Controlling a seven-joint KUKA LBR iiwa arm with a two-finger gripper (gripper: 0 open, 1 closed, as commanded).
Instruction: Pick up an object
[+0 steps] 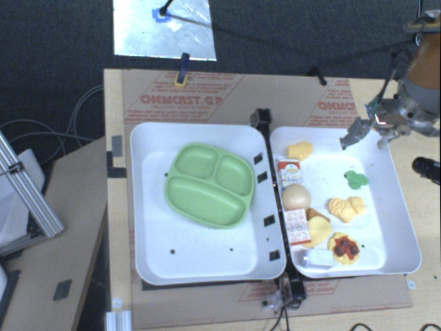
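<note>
Camera view looks down at a slant on two shallow white bins set side by side on a bench, and the black divider (270, 185) between them serves as the landmark. To the left of the divider, the left bin (148, 254) holds a green sectioned plate (210, 185), lying flat near the bin's middle. To the right of the divider, the right bin (393, 205) holds the small things offered for picking. Just beside the divider a small red and white carton (289, 169) is seen, with a pale round ball (296, 198) below it and a red and white packet (297, 227) lower still. A yellow piece (300, 149) lies near the bin's far wall, a little right of the divider. A green piece (356, 179) and a yellow cluster (345, 207) lie well apart from the divider, toward the bin's right side. A yellow and red item (344, 247) and a white block (318, 258) are seen near the bin's near wall.

The gripper (368, 131) is seen far right of the divider, above the right bin's far right corner. Its two fingers are spread apart, and nothing is seen between them. No object is touched by it; the green piece is nearest, below it in the frame.
</note>
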